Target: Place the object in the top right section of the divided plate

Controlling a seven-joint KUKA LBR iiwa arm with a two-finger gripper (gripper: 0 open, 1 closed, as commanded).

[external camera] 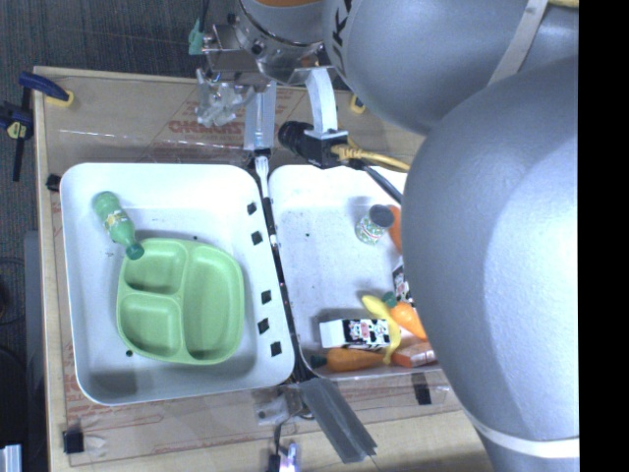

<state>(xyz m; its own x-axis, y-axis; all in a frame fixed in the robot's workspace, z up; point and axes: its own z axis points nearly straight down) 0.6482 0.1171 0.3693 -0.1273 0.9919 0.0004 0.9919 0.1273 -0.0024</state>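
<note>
A light green divided plate (182, 303) lies in the left white bin (79, 264). It has one long section on the right and two smaller ones on the left. A green bottle (117, 224) lies just off the plate's upper left corner, its cap touching the rim. My gripper (220, 101) hangs beyond the far edge of the bins, above the bench and over neither bin. Nothing shows between or below its tips. The large grey arm covers most of the right bin.
The right bin (314, 254) holds a small round tin (373, 227), an orange piece (395, 226), a banana (378, 311), a black-and-white carton (358, 333) and a carrot (352, 360). Black clips (265, 298) line the divider between the bins.
</note>
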